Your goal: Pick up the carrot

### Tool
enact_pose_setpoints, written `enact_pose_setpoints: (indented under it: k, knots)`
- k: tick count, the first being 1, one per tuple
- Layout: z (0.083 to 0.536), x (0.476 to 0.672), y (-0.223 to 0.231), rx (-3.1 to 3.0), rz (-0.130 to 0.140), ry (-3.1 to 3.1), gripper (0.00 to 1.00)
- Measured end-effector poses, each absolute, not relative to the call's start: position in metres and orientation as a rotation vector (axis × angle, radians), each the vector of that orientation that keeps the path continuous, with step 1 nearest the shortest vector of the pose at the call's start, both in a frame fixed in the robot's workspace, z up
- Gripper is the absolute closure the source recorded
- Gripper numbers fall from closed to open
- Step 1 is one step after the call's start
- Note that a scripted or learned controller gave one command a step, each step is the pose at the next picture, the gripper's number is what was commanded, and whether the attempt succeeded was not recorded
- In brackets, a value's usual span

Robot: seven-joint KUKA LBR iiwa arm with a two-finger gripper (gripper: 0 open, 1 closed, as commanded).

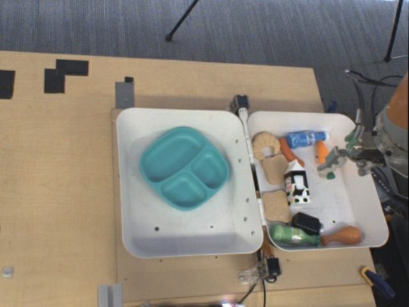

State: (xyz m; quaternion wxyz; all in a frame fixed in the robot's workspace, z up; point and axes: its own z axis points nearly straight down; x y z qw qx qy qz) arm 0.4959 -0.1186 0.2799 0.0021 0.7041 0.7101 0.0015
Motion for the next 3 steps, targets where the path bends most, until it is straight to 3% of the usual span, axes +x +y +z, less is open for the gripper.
enact_pose_setpoints:
  k: [1, 2, 3]
  knots:
    - [0.224, 0.548, -0.173, 2.036, 0.0, 2.385, 0.0]
    - [0.09, 0.599, -0.182, 2.079, 0.011, 2.34, 0.0]
    - [0.102, 0.601, -0.181, 2.07, 0.012, 2.344, 1.0]
